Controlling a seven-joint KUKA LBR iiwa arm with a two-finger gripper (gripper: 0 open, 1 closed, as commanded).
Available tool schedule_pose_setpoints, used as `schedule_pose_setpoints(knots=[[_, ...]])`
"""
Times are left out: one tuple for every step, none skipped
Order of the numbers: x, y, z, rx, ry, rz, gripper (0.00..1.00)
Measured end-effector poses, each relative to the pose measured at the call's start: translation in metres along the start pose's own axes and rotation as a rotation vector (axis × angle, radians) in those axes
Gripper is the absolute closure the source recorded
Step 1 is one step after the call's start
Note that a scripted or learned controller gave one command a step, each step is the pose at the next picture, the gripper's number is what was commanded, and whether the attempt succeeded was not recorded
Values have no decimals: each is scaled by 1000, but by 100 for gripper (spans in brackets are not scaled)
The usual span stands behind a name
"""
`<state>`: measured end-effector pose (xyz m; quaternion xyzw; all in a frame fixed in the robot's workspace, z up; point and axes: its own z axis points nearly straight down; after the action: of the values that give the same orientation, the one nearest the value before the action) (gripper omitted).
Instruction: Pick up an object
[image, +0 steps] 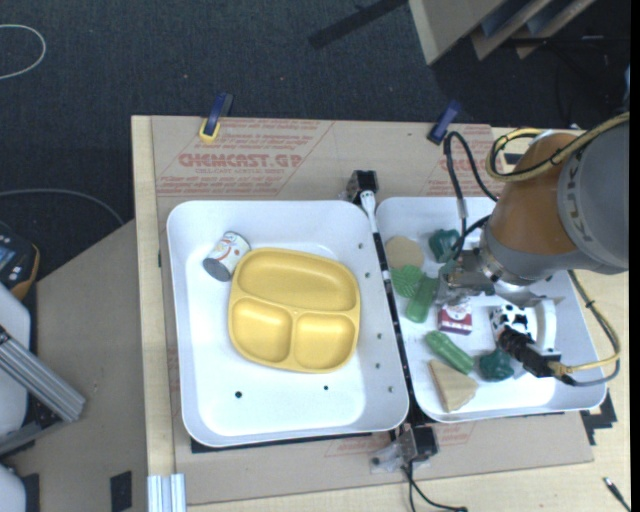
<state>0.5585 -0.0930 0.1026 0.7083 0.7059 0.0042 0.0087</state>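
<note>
Left bin (190, 330): carries a small can (226, 255) lying on its side near the back left corner, just beside a yellow divided plate (295, 310) that fills the middle, three hollows facing up.

Right bin (575, 400): set edge to edge with the left one, crowded with small things. Along its left edge, a pale tan round piece (404, 250) toward the back, a light green piece (415, 290) just in front of it. Toward the front edge, a green pickle-like piece (449, 351), and a tan wedge (452, 385) close to the front left corner. Near the middle, a small red and white packet (456, 319), just beside the light green piece. Toward the back, a dark green lump (444, 242); toward the front, another dark green lump (494, 366) right of the wedge.

Above the right bin's middle: gripper (462, 285), low over the packet and the light green piece, below the arm's orange band (530, 215). Cannot tell how far apart the fingers stand, nor whether anything sits between them; wrist housing and cables cover that spot.
</note>
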Motion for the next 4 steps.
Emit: schedule_pose_setpoints(knots=[[-6, 1, -62, 12, 4, -3, 100], [-7, 3, -116, 10, 4, -4, 100], [17, 25, -114, 14, 5, -6, 100], [15, 24, -131, 13, 5, -4, 100]])
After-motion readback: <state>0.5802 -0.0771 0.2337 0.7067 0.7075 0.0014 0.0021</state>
